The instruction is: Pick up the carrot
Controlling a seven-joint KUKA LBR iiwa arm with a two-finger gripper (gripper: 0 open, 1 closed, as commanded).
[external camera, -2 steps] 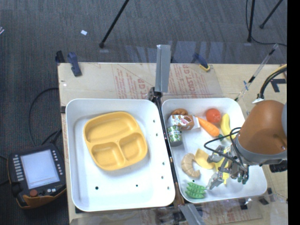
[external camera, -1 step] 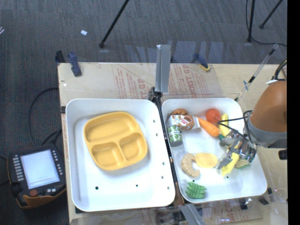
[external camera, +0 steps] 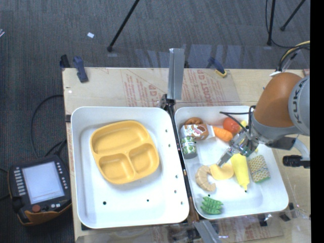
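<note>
Carrot [external camera: 222,133] lies near the right bin's [external camera: 276,199] back edge; jaws' [external camera: 224,161] state unclear.

carrot [external camera: 221,133] in right bin [external camera: 273,199]

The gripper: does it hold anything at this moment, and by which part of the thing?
Nothing is seen held. The gripper hangs low over the right bin, beside the yellow bottle; the carrot lies apart, untouched.

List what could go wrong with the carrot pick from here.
1. The gripper sits low over the pale yellow wedge, away from the small orange carrot, so it may close on the wrong item.
2. The carrot lies between a red tomato and a labelled can; these could get nudged.
</note>
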